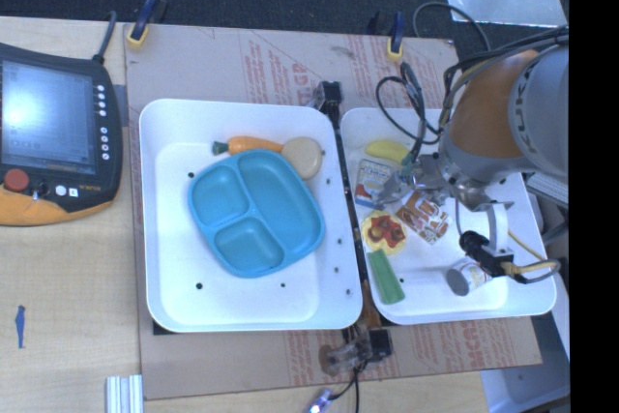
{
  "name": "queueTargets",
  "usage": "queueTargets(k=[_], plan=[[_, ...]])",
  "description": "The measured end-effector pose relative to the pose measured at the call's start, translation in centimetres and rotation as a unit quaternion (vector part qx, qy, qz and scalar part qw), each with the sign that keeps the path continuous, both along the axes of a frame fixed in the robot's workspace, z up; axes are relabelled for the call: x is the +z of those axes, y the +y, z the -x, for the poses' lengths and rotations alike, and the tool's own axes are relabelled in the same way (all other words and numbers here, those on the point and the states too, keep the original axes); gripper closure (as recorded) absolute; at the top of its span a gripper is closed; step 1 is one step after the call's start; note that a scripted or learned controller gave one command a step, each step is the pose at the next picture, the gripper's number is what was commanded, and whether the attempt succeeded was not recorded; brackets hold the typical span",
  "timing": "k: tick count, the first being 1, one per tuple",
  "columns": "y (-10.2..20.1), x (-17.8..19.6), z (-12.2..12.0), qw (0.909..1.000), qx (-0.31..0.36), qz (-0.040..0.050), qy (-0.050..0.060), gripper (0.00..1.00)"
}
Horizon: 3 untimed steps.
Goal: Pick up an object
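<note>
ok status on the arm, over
Arm over right bin, nothing seen held. Snack packet, green block below it. Blue plate in left bin.

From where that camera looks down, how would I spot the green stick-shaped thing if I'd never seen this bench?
Find the right-hand white bin, the one under the grey and orange arm. Look at its near left corner, close to the wall it shares with the other bin. The green block lies there at a slant, just below a red and yellow packet; it is the one long, plain green piece among the printed wrappers.
</note>
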<state>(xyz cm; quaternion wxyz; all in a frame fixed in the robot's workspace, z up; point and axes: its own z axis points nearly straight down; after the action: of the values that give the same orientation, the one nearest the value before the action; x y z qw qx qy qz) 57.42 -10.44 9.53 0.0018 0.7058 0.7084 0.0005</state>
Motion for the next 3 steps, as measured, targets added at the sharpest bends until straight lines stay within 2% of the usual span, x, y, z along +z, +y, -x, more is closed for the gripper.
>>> queueTargets(k=[1, 2, 3], plan=[[-4.6, 7.1, -5.1, 1.0000, -0.001, 0.0002, 0.001, 0.00], [-1.6, -0.5, -8.1, 1.0000, 0.001, -0.0010, 0.004, 0.00], [-1.7, 0.5, -7.9, 0.9999, 0.003, -0.0023, 0.013, 1.00]])
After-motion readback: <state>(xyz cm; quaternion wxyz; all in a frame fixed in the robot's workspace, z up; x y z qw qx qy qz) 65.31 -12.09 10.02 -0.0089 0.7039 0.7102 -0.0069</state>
